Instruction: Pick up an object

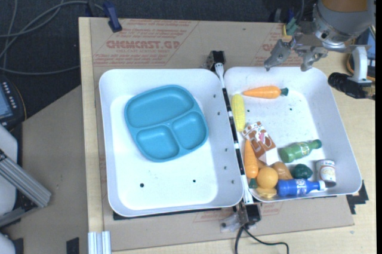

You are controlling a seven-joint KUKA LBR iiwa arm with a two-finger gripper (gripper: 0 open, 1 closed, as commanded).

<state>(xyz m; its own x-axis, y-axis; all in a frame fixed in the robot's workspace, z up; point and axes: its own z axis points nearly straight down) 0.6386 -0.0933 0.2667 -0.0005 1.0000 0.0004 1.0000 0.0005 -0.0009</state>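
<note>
From above, the gripper (295, 57) hung with fingers spread and nothing between them over the right bin's (340, 121) far rim, likely poised to descend; the carrot (261, 92) lay nearest below, other toys crowding the near corner.

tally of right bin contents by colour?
Orange: 3, the carrot, a second carrot, the orange fruit
Yellow: 1, the corn
Green: 2, the green bottle, the dark green item
Blue: 1, the blue bottle
Red and white: 1, the snack packet
Other: 2, the small can, the brown item
Total: 10
</note>
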